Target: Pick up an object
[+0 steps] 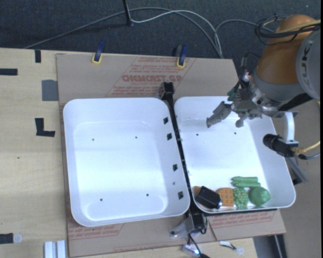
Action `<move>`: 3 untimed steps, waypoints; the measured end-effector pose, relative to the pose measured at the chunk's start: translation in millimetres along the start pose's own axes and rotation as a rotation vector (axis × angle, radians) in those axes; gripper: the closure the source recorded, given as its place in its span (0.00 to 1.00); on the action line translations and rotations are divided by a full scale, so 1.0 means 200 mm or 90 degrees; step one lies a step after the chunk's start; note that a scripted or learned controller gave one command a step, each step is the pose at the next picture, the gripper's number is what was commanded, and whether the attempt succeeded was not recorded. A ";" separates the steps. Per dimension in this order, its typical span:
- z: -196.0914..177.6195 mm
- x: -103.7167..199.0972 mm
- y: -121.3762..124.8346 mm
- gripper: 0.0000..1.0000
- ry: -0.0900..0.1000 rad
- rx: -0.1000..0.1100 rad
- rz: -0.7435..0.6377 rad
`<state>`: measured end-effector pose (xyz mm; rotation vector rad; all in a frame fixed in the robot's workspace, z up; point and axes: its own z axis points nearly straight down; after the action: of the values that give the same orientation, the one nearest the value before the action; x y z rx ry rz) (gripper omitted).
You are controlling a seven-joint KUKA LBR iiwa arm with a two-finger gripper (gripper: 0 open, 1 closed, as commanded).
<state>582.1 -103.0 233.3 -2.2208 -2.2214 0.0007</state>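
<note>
Two shallow white bins are set side by side on a cardboard sheet [151,79] that covers the desk [21,144], so that things can be moved from one to the other. The left bin [75,112] holds nothing to grasp. All the objects are gathered in the near corner of the right bin [269,144], probably because they have slid or been dropped against its near wall: a black block [208,197], an orange piece [224,195] just beside it, a green knobbly piece [240,196], a green ball [259,195], and a long green thing [245,181] lying just behind them. They lie touching or nearly touching, which is judged to make a clean grasp of any one of them harder.

The hand [230,116] is held above the far part of the right bin, well apart from the cluster, with its two fingers spread wide and nothing seen between them. One finger [217,115] points left and down over the bare bin floor. The arm [282,63] reaches in from the right. The pick is judged not yet begun; a move toward the near corner would be called for next.
</note>
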 end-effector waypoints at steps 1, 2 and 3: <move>0.34 -0.02 -0.41 0.00 0.001 0.005 0.002; 0.74 0.06 -0.39 0.00 0.000 0.003 -0.001; 0.72 0.04 0.00 0.00 0.000 -0.001 -0.001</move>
<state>581.2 -95.5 88.7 -2.2202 -2.2236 -0.0005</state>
